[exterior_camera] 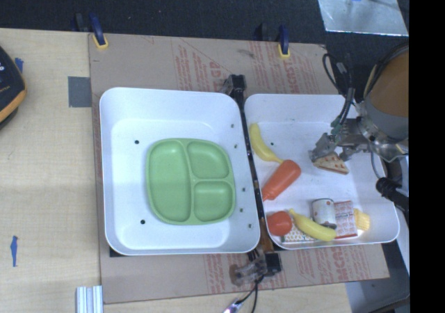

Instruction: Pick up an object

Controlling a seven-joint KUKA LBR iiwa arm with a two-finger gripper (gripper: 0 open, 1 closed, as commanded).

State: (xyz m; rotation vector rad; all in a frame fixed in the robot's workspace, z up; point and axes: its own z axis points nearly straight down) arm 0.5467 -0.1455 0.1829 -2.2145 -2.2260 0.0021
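My gripper hangs low over the right side of the right bin, open. Its two fingers stand either side of a tan, wedge-shaped toy slice, whose lower edge shows just beneath them. I see nothing lifted between the fingers. Left of it lie a yellow banana and an orange carrot. Along the bin's near edge sit a red tomato, a second banana, a small can and a red-and-white packet.
The left bin holds a green divided plate. The arm's orange band and cables rise over the right bin's far right corner. A metal divider runs between the bins.
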